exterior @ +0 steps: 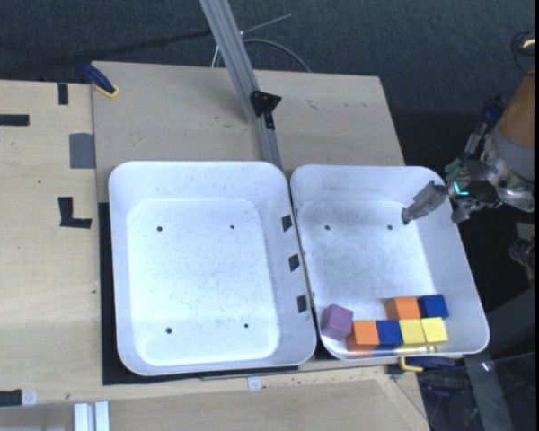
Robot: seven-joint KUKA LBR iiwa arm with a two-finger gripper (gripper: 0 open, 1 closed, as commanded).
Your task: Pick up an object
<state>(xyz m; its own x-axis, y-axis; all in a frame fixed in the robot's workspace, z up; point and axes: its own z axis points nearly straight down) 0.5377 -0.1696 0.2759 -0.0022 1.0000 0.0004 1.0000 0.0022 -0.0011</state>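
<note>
Plainly nothing is picked yet: the pincer (428, 198) hangs over the right bin (449, 241), well apart from the blocks (395, 323); its state I cannot tell.

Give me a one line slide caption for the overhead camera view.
Gripper poised over the right bin's far edge, coloured blocks clustered at its near edge.
</note>
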